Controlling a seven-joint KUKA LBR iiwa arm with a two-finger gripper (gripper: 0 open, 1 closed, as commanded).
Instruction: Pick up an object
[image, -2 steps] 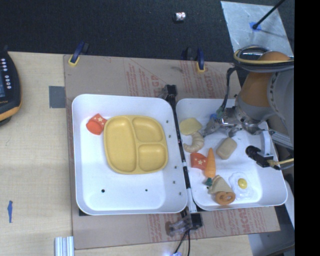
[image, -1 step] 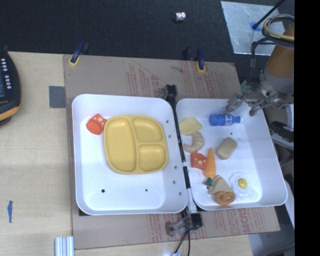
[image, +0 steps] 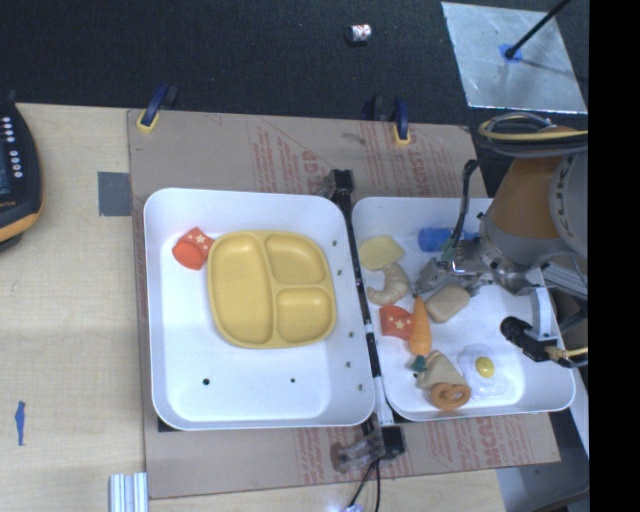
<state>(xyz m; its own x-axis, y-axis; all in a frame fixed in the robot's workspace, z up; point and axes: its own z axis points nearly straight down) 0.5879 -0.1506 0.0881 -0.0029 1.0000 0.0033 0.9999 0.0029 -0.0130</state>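
My gripper (image: 452, 276) hangs low over the upper middle of the right bin (image: 560, 400), with the grey arm and its orange band coming in from the right. A beige bread-like piece (image: 447, 304) lies right below it, touching or nearly touching it. A blue piece (image: 433, 238) sits just behind the gripper. To the left lie a pale yellow piece (image: 380, 250) and a curled beige piece (image: 388, 288). An orange carrot (image: 420, 328), a red star cup (image: 396, 320), a fried egg (image: 483, 367) and a brown roll (image: 446, 387) lie toward the front.
The left bin (image: 250, 400) holds a yellow divided plate (image: 270, 287) and a red cup (image: 191, 249) at its upper left. The rims of the two bins meet along a central seam (image: 360, 300). A black and orange handset (image: 15, 170) lies at the far left.
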